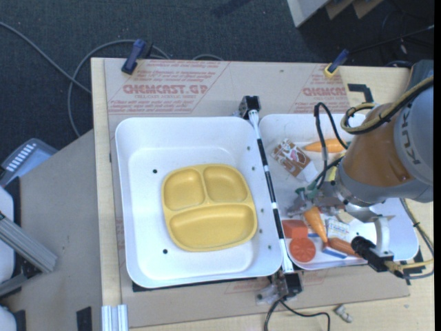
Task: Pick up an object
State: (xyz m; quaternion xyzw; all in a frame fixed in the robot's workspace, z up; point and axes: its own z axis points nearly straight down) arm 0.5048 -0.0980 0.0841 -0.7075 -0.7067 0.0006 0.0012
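My gripper (306, 197) hangs low in the right bin (274, 126), near its left wall. Just below it lies an orange carrot (315, 220), tilted. A brown and white snack packet (291, 156) lies above the gripper. A second carrot (324, 145) sits farther back, partly under the arm. At the bin's front there are a red block (295, 229), a red round piece (303, 249), a white and blue packet (337, 229) and an orange sausage-like piece (341, 245). The arm's wrist hides the middle of the bin.
The left bin (131, 185) holds a yellow divided plate (207, 205). A black divider rail (265, 178) runs between the bins. The grey and orange arm (382, 157) covers the right bin's right half, with cables looping over it.
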